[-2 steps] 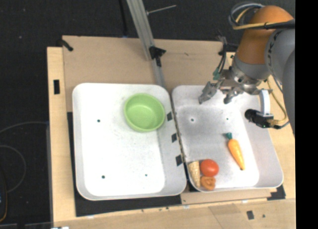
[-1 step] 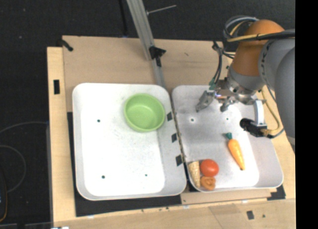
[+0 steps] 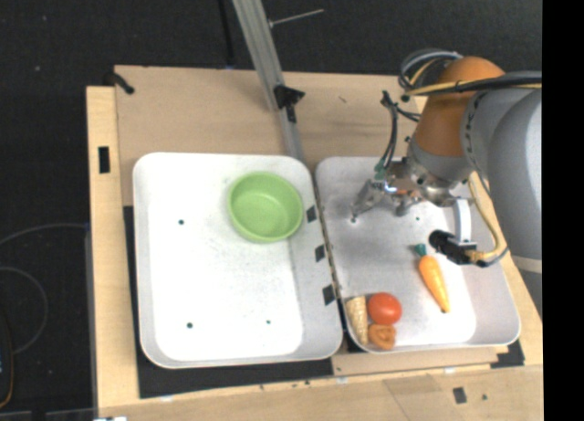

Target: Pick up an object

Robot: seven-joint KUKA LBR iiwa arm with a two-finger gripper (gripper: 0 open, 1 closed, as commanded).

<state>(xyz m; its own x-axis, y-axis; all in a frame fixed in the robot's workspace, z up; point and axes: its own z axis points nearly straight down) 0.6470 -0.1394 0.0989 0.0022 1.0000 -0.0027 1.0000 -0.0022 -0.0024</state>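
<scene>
- Arm (image 3: 497,150) comes in from the right, grey body with orange band, wrist sits over the upper part of the right bin (image 3: 365,255).
- Jaws (image 3: 376,198) point down-left over bare bin floor, fingers look spread apart with nothing between them.
- Fingertips sit close to the bin surface; can't tell whether they touch it.
- Carrot (image 3: 434,282) lies on the right bin floor, lower right of the jaws, orange body with green stub end toward the upper left, tip pointing down-right. Apart from the jaws.
- Black cable end (image 3: 449,246) hangs off the wrist just above the carrot's green end.
- Tomato (image 3: 385,308) sits near the right bin's bottom edge, left of the carrot, not touching it.
- Corn cob (image 3: 357,319) lies against the bin's lower-left corner wall, just beside the tomato.
- Small orange-brown item (image 3: 381,337) sits right below the tomato, touching or nearly so; can't identify it.
- Left bin (image 3: 182,264) holds a green bowl (image 3: 265,207), upright, in its upper right area near the divider between bins.
- Both bins sit side by side on the tabletop (image 3: 182,109), light wood colour, black mat edge visible under them.
- Grey metal pole (image 3: 260,45) runs diagonally from the top of the frame down to the gap between the bins.
</scene>
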